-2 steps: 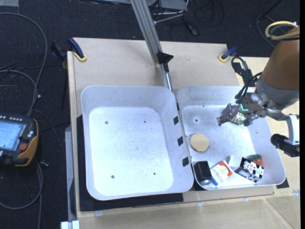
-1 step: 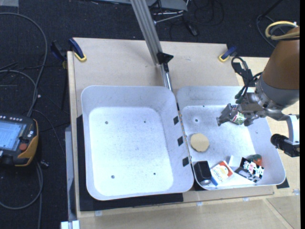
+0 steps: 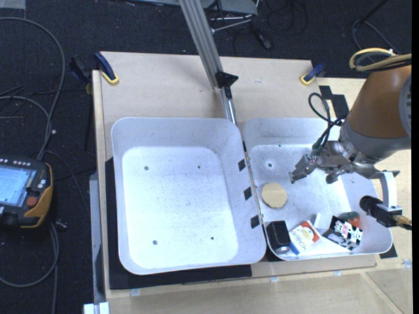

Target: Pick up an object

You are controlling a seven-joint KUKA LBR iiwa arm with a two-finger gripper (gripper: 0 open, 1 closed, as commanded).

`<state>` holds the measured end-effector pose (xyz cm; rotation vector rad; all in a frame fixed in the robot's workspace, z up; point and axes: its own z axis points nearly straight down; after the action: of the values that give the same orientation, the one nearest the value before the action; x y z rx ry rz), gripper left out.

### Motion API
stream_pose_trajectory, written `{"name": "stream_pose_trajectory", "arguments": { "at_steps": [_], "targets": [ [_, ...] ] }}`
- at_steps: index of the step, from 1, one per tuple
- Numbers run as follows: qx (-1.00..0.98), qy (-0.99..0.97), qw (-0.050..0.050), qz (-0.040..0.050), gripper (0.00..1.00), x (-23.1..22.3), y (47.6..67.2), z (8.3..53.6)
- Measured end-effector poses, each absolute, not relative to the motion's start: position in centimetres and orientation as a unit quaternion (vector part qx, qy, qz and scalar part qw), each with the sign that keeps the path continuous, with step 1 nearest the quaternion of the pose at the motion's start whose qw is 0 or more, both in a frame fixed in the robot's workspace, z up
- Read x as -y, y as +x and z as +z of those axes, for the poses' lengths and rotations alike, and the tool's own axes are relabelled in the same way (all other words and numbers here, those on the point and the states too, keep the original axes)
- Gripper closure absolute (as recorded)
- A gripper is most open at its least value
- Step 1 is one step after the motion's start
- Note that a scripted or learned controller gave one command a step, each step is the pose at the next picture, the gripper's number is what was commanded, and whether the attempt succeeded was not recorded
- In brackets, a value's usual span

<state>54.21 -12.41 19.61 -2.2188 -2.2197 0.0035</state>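
A wooden bench (image 3: 163, 84) carries two white bins. Over the right bin (image 3: 262, 136) the gripper (image 3: 315, 169) hangs spread and empty, approaching. The tan disc (image 3: 274, 195) lies just below-left; next, descend and close on it.

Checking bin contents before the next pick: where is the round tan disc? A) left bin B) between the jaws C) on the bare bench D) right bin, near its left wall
D: the round tan disc lies flat on the floor of the right bin, close to its left wall, apart from the gripper above and to its right.
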Motion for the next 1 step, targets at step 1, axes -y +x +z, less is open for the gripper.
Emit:
{"name": "stream_pose_trajectory", "arguments": {
  "at_steps": [1],
  "targets": [
    [0.707, -0.707, 0.002, 0.0013, 0.0, 12.11, 53.66, 15.22]
  ]
}}
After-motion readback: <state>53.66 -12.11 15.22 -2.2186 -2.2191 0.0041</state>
